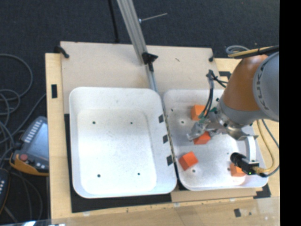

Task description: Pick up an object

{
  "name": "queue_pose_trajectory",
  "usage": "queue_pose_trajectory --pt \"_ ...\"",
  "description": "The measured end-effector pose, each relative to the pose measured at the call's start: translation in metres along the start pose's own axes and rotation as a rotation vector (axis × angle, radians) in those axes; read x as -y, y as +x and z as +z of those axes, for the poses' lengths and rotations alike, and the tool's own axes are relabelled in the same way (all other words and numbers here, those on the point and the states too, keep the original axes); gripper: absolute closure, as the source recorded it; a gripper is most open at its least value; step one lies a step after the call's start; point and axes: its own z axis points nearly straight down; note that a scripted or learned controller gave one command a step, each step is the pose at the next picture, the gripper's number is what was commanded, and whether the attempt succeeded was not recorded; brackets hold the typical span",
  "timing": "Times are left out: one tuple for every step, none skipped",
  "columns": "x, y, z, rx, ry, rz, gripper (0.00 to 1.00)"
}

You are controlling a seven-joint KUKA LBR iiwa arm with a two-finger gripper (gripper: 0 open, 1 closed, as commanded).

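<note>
Orange blocks lie in the right bin point(186, 180), and the jaws point(201, 128) hang low over one block point(202, 138) near the middle, their opening impossible to tell, so the pick looks not yet done.

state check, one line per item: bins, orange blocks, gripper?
left bin: holds no blocks.
right bin: holds all the orange blocks.
upper block: lying loose, beside the gripper.
middle block: at the gripper tip, grasp unclear.
front block: lying loose, apart.
corner block: partly hidden by cabling.
</note>
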Motion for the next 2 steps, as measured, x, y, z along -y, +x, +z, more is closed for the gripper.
queue_pose_trajectory --pt "0.021 0.065 -0.022 -0.003 -0.006 -0.003 1.00" --pt "0.007 0.135 -0.053 -0.003 -0.009 -0.005 1.00"
